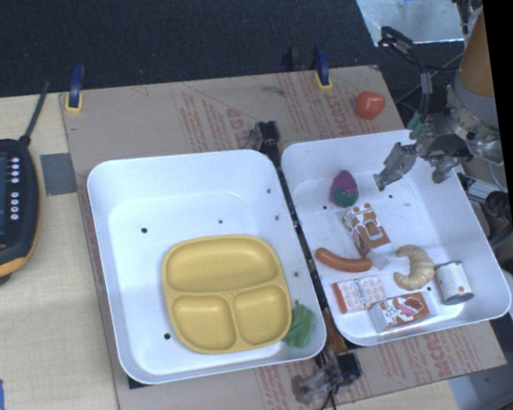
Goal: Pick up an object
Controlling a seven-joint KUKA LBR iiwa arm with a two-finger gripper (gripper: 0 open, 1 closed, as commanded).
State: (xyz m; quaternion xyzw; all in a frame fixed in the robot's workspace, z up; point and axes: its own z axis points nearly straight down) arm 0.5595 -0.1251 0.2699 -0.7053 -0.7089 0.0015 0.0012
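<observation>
A bench seen from above carries two shallow white bins side by side. The left bin [113, 196] holds a yellow divided tray [227, 291] near its front edge, with a green leafy item [300, 327] touching the tray's front right corner. The right bin [475, 244] holds the pickable objects: a purple fruit [343, 187] near the back left corner, a small brown-and-white packet [365, 228] just in front of it, a sausage [343, 259] by the left wall, a croissant [415, 265] and a small can [453, 282] toward the front right, and two red-and-white packets [385, 302] along the front edge. The gripper [416, 165] hovers over the bin's back right area (fingers spread wide, nothing between them). A red tomato [370, 104] lies outside, behind the right bin.
</observation>
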